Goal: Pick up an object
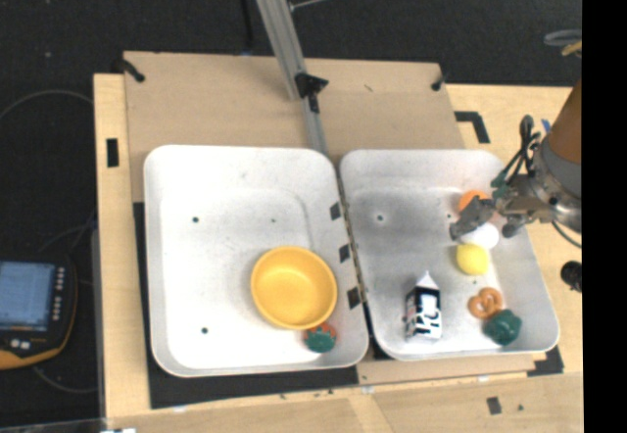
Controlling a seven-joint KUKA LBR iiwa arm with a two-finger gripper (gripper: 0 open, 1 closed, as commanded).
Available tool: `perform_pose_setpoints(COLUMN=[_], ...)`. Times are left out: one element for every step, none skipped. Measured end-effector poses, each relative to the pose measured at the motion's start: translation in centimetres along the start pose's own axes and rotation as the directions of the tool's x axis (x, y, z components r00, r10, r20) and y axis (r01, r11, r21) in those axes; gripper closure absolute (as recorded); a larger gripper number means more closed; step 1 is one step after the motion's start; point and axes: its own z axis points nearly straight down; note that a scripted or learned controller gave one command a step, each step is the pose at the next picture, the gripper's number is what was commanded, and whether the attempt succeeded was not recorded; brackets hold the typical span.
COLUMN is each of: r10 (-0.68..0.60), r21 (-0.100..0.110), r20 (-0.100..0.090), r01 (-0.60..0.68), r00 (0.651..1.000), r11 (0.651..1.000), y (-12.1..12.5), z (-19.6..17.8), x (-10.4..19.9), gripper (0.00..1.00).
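- I see black marks on the carton (423, 313), unreadable, near edge of right bin (392, 186).
- Gripper (478, 218), state unclear to me, hovers above the yellow ball (472, 260) by the right rim.
- Left bin (196, 196): open floor far of the yellow bowl (293, 286).

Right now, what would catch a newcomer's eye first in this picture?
Probably the yellow bowl, bright against the left bin, near its front right. Next, the gripper reaching into the right bin from the right, just above a yellow ball, with a small black-and-white carton toward the front.
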Motion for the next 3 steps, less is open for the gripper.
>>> perform_pose_setpoints(r10=[0.001,0.002,0.005], r21=[0.0,0.005,0.005], r20=[0.0,0.0,0.001], r01=[-0.001,-0.002,-0.005], r00=[1.0,1.0,1.0], r11=[1.0,1.0,1.0], y=[0.0,-1.0,-0.2], z=[0.0,5.4,10.1], x=[0.0,0.1,0.0], gripper=[0.0,0.0,0.0])
